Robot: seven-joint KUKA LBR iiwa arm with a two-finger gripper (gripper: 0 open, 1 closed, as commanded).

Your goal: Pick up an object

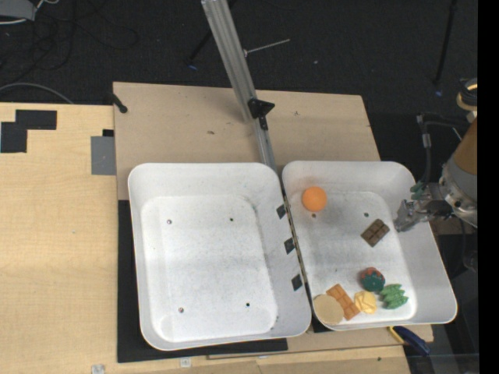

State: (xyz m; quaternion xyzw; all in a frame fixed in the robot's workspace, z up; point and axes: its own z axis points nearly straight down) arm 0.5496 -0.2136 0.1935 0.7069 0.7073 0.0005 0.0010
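The right bin holds an orange ball near its back left and a brown chocolate-like block towards its right side. Several small toys lie at its front: a red and teal piece, a green piece, a yellow piece, an orange wafer and a tan disc. My gripper hangs over the right bin's right rim, just right of the brown block, with nothing seen between its fingers.
The left bin lies beside the right one, with black clips along the shared edge. A slanted aluminium bar rises behind the bins. The arm's wrist enters from the right.
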